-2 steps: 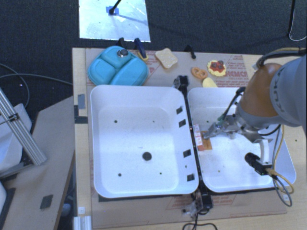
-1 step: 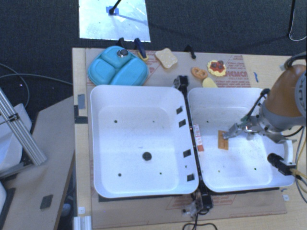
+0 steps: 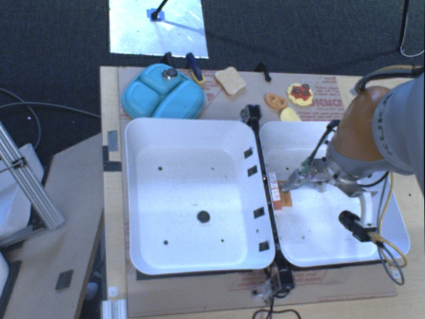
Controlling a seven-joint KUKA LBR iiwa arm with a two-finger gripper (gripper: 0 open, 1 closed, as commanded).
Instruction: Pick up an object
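Orange-brown block (image 3: 283, 199) at the left edge of the right bin (image 3: 372, 251), touching or just beside the divider between the two bins. Gripper (image 3: 289, 183) low over the block, reaching in from the right under the grey arm (image 3: 378, 138); finger opening cannot be told, and no object seen held. Left bin (image 3: 143, 178) bearing a small dark disc (image 3: 203, 216) near its middle, well apart from the gripper. Along the bench's far edge, behind the bins: blue tray (image 3: 163, 93) at the left, toast slice (image 3: 230, 80) near the middle, pretzel (image 3: 275, 100), red-topped disc (image 3: 300, 94) and yellow piece (image 3: 289, 115) toward the right. Step in hand, by judgement: closing on the block. For a sound grasp: fingers centred over the block, one on each side, clear of the bin wall; descent straight down until the tips bracket the block; firm closure before any lift; lift vertical and slow, away from the divider. Main hazard: a fingertip catching the bin rim, or the block pushed against the wall and slipping out sideways.
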